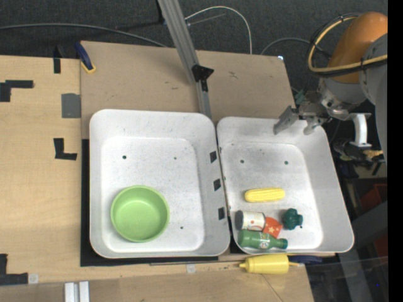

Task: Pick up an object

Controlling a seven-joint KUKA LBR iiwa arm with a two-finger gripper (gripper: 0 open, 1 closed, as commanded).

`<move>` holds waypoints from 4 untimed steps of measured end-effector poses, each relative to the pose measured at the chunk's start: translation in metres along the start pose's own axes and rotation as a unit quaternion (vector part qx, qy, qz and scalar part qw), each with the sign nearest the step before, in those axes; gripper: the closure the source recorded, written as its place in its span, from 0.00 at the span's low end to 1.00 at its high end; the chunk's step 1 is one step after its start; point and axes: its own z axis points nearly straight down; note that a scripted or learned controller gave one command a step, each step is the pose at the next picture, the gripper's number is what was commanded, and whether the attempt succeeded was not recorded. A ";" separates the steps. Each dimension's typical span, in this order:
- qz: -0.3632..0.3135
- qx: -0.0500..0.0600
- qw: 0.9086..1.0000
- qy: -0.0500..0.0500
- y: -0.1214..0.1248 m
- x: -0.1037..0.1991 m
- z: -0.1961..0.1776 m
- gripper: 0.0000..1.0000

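gripper (297,123) at upper right, over right bin's (327,162) far rim, fingers spread, nothing between | yellow corn cob (264,195), smooth, lying flat mid-right bin | green bowl (140,213) lower left bin (101,168)

Single fixed camera, mounted high above the bench (157,74), looking down at a slant. Far enough back to take in both white bins whole: left bin (151,121) near frame centre, right bin (327,187) toward the right. Far bench edge and dark floor along the top; near bench edge cut off at the bottom. Grey pole (182,36) rising from between the bins toward the lens, leaning up-left. Arm (352,49) entering at upper right, seen from above.
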 end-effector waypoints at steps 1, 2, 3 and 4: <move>0.000 0.000 1.000 0.000 -0.011 0.004 0.056 0.00; -0.001 -0.002 1.000 -0.001 -0.011 0.005 0.083 0.00; -0.002 -0.003 1.000 -0.001 -0.010 0.006 0.071 1.00; 0.000 -0.005 1.000 0.000 -0.003 0.004 0.027 1.00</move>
